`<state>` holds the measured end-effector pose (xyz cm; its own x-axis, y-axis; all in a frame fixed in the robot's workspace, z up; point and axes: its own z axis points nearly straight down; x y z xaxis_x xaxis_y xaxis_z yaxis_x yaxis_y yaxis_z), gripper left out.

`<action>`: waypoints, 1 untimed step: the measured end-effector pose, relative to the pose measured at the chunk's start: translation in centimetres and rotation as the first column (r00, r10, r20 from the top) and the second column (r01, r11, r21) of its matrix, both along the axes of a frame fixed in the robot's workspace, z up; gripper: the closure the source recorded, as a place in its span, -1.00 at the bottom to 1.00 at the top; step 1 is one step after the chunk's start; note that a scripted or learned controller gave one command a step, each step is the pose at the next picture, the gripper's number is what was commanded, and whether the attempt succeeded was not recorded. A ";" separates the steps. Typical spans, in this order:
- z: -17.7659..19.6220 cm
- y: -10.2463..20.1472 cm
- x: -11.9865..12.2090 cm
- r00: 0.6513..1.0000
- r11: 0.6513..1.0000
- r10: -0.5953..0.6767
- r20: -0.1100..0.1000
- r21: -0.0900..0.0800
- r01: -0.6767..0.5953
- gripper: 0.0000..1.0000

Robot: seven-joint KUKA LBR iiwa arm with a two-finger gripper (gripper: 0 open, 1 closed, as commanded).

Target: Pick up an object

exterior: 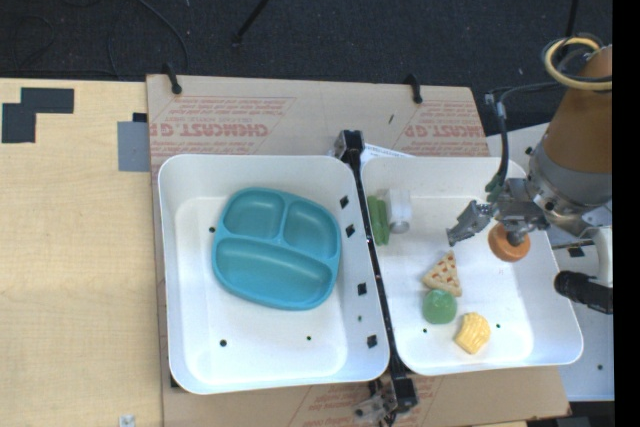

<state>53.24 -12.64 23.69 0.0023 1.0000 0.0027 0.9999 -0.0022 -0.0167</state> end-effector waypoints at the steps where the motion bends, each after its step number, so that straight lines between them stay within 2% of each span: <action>1: 0.7 0.0 0.2 1.000 1.000 0.002 0.012 -0.002 -0.002 -1.00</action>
<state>53.48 -12.64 24.35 -0.0001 1.0000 0.0011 1.0000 0.0001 -0.0043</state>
